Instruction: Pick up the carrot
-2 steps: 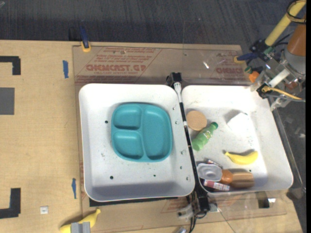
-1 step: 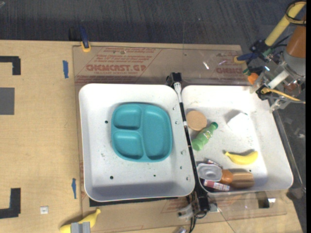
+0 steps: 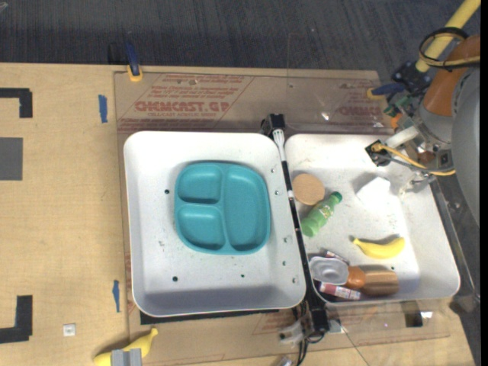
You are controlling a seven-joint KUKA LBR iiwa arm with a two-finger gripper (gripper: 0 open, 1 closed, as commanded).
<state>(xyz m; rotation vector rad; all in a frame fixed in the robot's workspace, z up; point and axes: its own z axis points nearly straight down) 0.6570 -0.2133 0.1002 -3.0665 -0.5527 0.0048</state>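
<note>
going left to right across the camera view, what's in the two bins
teal divided plastic tray in the left white bin → round tan disc → green plastic bottle → yellow banana in the right white bin

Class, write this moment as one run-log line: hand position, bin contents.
hand: over right bin, upper right | right bin: banana, green bottle, brown bottle | left bin: teal tray
</note>
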